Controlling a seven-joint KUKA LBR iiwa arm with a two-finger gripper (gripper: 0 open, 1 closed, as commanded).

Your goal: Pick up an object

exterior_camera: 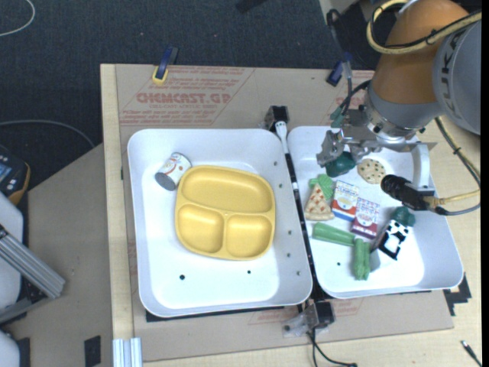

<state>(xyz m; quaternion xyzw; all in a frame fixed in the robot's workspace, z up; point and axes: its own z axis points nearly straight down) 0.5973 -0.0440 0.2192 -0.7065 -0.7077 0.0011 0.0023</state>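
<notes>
Over right bin (437, 260), arm (416, 60) bent down, wrist low.

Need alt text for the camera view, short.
The gripper hangs low over the far end of the right bin, above toy food: a cookie, a pizza slice, small cartons and green vegetables. The left bin holds a yellow divided plate and a small can.
</notes>
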